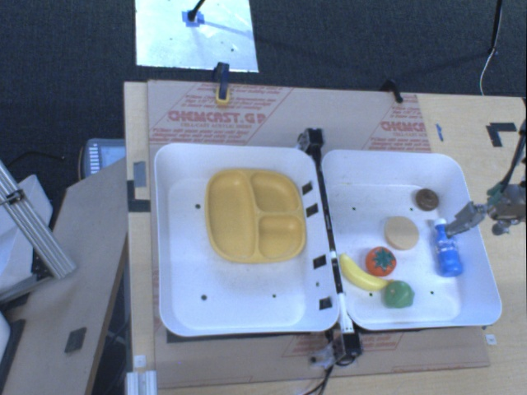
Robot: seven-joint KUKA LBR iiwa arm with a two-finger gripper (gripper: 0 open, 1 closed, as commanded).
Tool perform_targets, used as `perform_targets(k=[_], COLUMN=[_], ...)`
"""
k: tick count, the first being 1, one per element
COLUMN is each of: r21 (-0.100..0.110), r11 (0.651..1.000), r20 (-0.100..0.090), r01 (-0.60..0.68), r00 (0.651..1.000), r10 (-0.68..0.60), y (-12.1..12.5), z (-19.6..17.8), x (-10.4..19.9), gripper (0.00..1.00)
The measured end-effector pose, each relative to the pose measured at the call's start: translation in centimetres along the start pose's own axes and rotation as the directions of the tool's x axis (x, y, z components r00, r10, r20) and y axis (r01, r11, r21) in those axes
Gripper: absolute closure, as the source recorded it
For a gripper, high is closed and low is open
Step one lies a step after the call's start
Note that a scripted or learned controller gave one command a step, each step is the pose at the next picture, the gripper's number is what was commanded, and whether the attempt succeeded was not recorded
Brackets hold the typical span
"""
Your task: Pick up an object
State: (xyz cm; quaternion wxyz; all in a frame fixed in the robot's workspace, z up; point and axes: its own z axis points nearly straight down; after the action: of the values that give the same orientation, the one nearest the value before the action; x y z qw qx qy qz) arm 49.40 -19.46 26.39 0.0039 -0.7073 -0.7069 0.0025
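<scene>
- In the right bin (370, 171), near its right wall, lies a blue bottle (448, 256) with a white cap, its cap end pointing up the view toward the far side
- Just above that cap hangs the gripper (463, 218), reaching in from the right edge over the bin's rim; it sits close beside the bottle's top, but whether it touches cannot be made out
- Whether the claw is released or clenched cannot be told here: its tips are small and blurred, and nothing is seen held between them
- To the left of the bottle rests a round tan disc (402, 233), and above that, nearer the far wall, a small brown round piece (426, 199)
- Below the disc sits a red tomato-like toy (380, 261) with a green top, touching or just beside a yellow banana (359, 274) that lies aslant toward the divider between the bins
- A green round toy (398, 295) rests near the front wall, just beside the banana's lower end
- In the left bin (177, 220) lies a yellow compartment tray (254, 215), set near the middle, one large section and two smaller ones
</scene>
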Motion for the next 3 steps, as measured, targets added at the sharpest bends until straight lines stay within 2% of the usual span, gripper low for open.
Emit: perform_targets(k=[1,2,3], r21=[-0.011,-0.008,-0.007], r11=[1.0,1.0,1.0], r20=[0.003,0.001,0.001], r01=[0.004,0.002,0.001], r00=[1.0,1.0,1.0], r10=[-0.004,-0.002,-0.001], y=[0.2,-0.2,-0.5], z=[-0.6,5.4,10.8], x=[0.1,0.6,-0.4], gripper=[0.0,0.0,0.0])
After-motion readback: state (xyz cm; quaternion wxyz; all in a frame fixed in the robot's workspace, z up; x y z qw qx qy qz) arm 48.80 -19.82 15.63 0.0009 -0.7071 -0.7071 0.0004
